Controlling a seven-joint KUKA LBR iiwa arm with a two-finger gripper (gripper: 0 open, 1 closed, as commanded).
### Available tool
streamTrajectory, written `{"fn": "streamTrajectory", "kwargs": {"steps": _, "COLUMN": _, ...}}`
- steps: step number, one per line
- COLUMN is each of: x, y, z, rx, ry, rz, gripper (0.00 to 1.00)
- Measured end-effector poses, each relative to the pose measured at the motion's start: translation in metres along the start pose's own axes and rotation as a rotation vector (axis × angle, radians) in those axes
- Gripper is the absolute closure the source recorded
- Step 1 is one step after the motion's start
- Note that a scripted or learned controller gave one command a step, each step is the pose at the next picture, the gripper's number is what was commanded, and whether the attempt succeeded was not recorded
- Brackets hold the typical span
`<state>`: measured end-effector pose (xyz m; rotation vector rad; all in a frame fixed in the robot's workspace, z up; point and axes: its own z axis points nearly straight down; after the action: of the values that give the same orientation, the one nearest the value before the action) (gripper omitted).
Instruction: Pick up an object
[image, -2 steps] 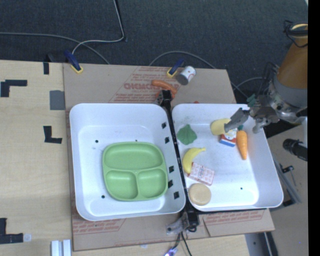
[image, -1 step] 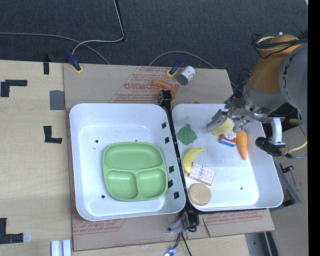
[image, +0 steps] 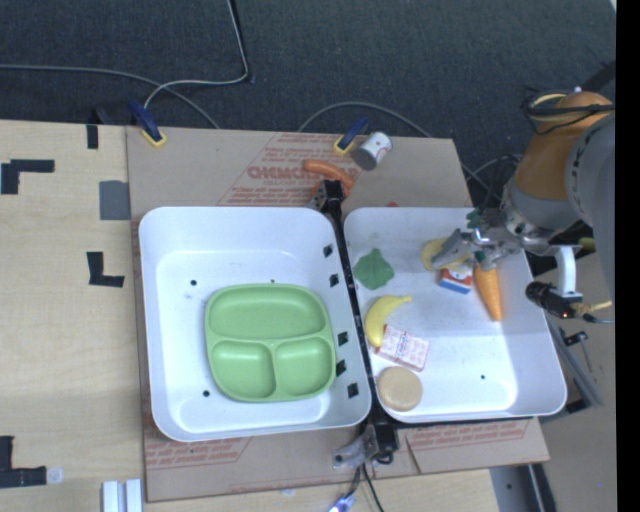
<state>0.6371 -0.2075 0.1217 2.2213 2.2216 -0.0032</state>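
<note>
In the left bin (image: 165, 300) a green divided tray (image: 270, 340) lay. In the right bin (image: 520, 385) a banana (image: 384, 314), a carton (image: 455, 279) and a carrot (image: 488, 290) rested unlifted. My gripper (image: 478, 248) hovered there; clenched or released, I could not tell. Nothing was picked up yet.

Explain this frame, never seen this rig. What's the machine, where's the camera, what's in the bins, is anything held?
One fixed camera looks down at a slant on a bench with two shallow white bins. The grey arm with an orange band is a KUKA iiwa reaching in from the right; its claw hangs low over the right bin, above a carrot and a small red, white and blue box. Whether it grips anything, I cannot tell. That bin also holds a banana, a green leafy piece, a pink patterned packet and a tan round disc. The left bin holds a green divided plate.
</note>
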Motion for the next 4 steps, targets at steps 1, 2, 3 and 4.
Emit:
{"fn": "streamTrajectory", "kwargs": {"steps": 1, "x": 0.065, "y": 0.036, "z": 0.029, "rx": -0.016, "ry": -0.005, "rz": -0.003, "gripper": 0.00}}
{"fn": "streamTrajectory", "kwargs": {"steps": 2, "x": 0.064, "y": 0.037, "z": 0.017, "rx": -0.021, "ry": -0.008, "rz": -0.003, "gripper": 1.00}}
{"fn": "streamTrajectory", "kwargs": {"steps": 3, "x": 0.064, "y": 0.037, "z": 0.017, "rx": -0.020, "ry": -0.008, "rz": -0.003, "gripper": 0.00}}
{"fn": "streamTrajectory", "kwargs": {"steps": 4, "x": 0.114, "y": -0.018, "z": 0.036, "rx": -0.002, "ry": 0.001, "rz": -0.002, "gripper": 0.00}}
